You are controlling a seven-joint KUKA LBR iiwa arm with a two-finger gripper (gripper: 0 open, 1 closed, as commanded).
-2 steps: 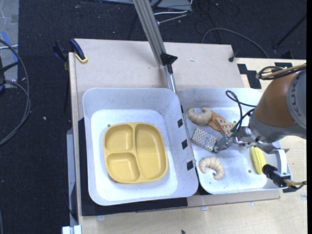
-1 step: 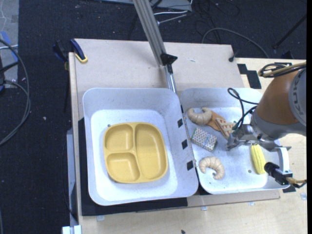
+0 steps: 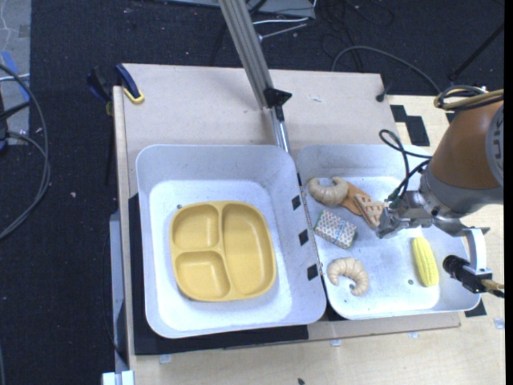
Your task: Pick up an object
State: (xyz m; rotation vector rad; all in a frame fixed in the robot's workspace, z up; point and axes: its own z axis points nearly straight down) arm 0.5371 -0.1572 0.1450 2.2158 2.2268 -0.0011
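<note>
Yellow plastic corn cob (image 3: 424,261) lies in the right shallow white bin (image 3: 365,295) on the pale wooden bench (image 3: 200,107), near the gripper (image 3: 388,221), beside a yellow three-compartment tray (image 3: 223,251) in the left shallow white bin (image 3: 152,239), dark floor and cables (image 3: 16,143) around.

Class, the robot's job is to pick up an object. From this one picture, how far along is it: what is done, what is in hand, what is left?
Done: the arm has reached into the right bin. In hand: the gripper sits low beside the waffle-like toy; whether it grips anything cannot be told. Left: lifting. The corn cob, both croissants and the patterned block lie on the bin floor. The yellow divided plate sits in the left bin.
</note>
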